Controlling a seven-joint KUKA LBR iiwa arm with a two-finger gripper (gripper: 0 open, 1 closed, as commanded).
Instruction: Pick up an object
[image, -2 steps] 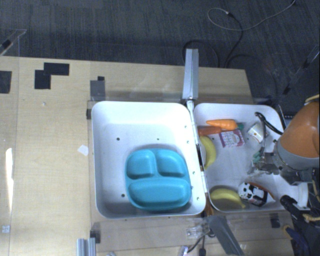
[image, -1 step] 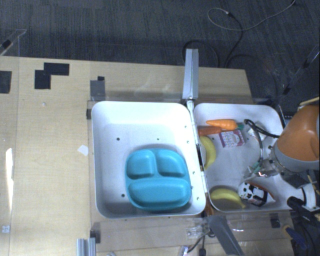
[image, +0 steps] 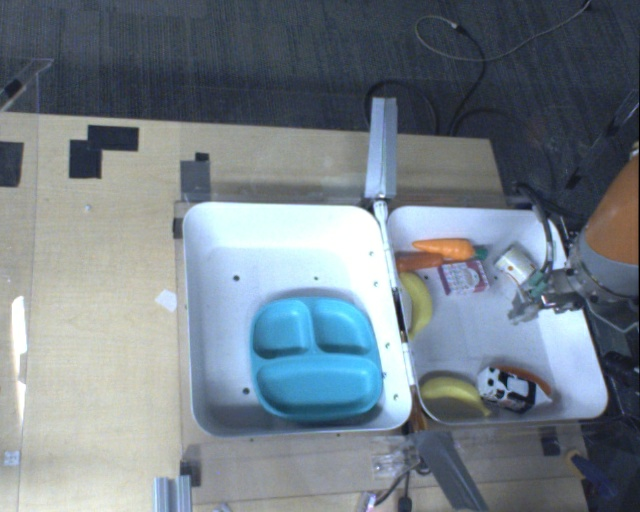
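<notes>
The right bin (image: 570, 360) holds several objects. An orange carrot (image: 443, 246) lies at its far side, with a pink and white box (image: 462, 277) just in front of it. A yellow banana (image: 418, 303) rests against the left wall. A second banana (image: 452, 392) lies in the near left corner, beside a black and white toy (image: 510, 388). A silver can (image: 515, 262) lies near the far right. My gripper (image: 530, 300) hangs over the right side of this bin, just in front of the can, with nothing visibly in it.
The left bin (image: 215, 300) holds a blue divided plate (image: 315, 357). A metal post (image: 380, 150) stands behind the wall between the two bins. The arm's orange band (image: 615, 215) is above the right bin's right edge. Cables lie on the floor behind the bench.
</notes>
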